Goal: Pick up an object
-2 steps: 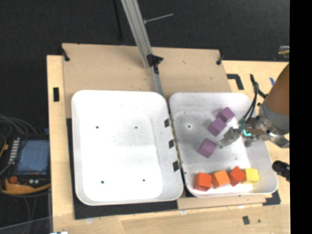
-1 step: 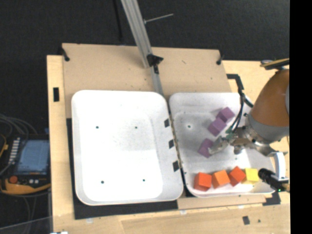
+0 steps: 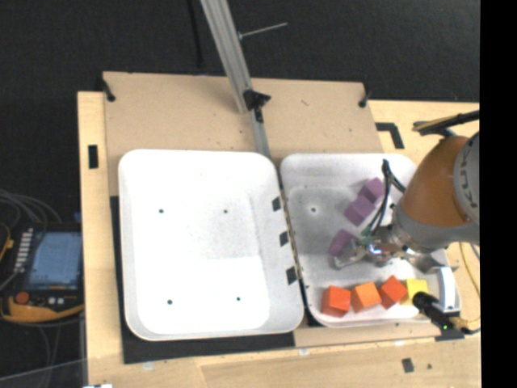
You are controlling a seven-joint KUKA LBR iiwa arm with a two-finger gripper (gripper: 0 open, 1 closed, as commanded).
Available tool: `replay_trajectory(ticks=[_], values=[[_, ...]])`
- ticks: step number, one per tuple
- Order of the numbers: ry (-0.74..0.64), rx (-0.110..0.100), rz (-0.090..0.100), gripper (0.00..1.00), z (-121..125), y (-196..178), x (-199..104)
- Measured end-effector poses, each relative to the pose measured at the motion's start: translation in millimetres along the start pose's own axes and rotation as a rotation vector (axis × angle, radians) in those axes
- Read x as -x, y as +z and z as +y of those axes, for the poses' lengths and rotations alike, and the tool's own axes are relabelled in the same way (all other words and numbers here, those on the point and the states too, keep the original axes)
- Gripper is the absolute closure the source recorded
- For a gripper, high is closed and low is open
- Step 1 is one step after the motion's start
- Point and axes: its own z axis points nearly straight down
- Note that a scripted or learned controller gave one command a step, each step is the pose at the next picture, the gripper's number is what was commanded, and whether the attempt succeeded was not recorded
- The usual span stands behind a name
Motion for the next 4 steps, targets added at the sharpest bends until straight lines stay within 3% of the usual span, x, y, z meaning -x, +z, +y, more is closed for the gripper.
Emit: replay_trajectory(ticks=[1,3,4], values=[[0.008,0.010,-0.001,1.00,2.5,-14.1,1.3],[-0.005,0.012,-0.003,1.00,5.2,-131.9,4.2],[-0.007,0.008,-0.001,1.00,6.1,-143.4,5.2]])
